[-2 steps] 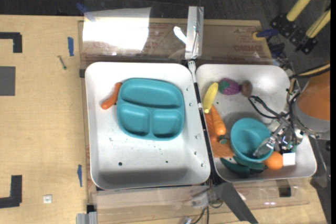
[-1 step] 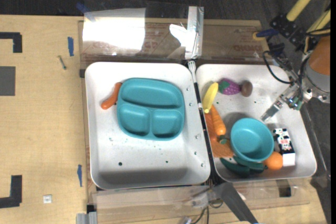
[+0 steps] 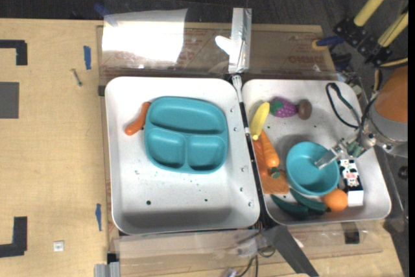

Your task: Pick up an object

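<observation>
Landmark: teal bowl (image 3: 311, 168), lying in the nearer half of the right bin (image 3: 376, 204).

1. Orange ball (image 3: 336, 200), nearest item, touching the bowl's near rim. Judged light, round, smooth; likely to roll or slip unless taken across its middle.
2. Dark green piece (image 3: 299, 207), tucked under the bowl's near side; awkward to reach.
3. White printed block (image 3: 351, 180), just right of the bowl.
4. Teal bowl: judged stiff, light plastic; the rim is the only thin edge to pinch.
5. Gripper (image 3: 332, 159), over the bowl's right rim; how wide its tips stand cannot be told, and nothing is seen between them.
6. Carrot (image 3: 266, 151), left of the bowl, crowding that side.
7. Banana (image 3: 259, 119), beyond the carrot.
8. Purple grapes (image 3: 283, 107), farthest, well apart from the bowl.
9. Teal divided plate (image 3: 187, 134), in the left bin (image 3: 130, 204).
</observation>
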Robot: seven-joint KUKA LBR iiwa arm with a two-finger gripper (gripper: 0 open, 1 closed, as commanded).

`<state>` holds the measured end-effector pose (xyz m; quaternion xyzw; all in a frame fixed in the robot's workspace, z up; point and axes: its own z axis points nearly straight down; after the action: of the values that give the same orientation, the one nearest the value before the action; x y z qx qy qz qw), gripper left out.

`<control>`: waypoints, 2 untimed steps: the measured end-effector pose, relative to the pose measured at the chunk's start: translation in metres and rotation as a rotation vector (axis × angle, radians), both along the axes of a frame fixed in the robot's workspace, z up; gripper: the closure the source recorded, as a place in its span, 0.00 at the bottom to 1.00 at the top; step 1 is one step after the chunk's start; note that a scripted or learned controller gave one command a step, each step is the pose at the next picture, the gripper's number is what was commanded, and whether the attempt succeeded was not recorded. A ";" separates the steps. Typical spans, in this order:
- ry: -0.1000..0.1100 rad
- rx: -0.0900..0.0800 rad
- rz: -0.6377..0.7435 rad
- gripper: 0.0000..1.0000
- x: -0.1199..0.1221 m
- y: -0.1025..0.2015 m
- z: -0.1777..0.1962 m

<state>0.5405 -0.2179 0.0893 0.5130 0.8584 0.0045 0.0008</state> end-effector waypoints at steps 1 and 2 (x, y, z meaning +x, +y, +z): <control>-0.004 0.000 -0.136 0.00 -0.038 0.005 0.000; -0.017 -0.003 -0.135 1.00 -0.033 0.004 0.015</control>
<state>0.5074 -0.2139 0.1047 0.5695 0.8219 0.0075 0.0093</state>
